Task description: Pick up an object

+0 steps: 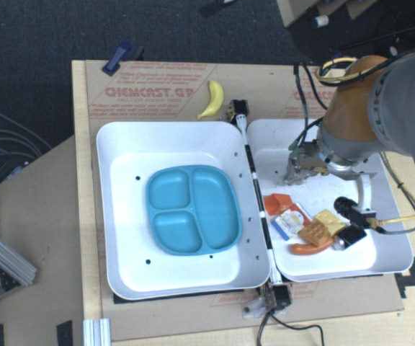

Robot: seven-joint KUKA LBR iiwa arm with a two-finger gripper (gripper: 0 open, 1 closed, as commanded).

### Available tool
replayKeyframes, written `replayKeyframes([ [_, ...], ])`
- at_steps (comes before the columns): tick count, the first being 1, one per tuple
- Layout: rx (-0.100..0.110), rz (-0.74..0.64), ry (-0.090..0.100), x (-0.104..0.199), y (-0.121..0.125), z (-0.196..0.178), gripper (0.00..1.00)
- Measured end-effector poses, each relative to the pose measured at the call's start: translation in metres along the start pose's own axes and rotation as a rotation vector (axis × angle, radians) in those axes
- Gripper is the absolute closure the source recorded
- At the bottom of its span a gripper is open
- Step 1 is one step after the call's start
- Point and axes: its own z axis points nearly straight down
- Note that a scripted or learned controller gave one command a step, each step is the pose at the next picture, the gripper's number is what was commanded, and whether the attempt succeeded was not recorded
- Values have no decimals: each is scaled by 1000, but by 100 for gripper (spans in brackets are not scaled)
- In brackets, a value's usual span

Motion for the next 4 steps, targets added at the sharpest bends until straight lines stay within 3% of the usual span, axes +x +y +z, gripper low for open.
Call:
replayKeyframes([
  [1,0,0,0,0,0,0,0],
  [2,-1,-2,-1,-9,57,10,0],
  [3,-4,-3,-3,-9,58,-1,100],
  [4,-3,-3,-3,-9,57,-1,0],
])
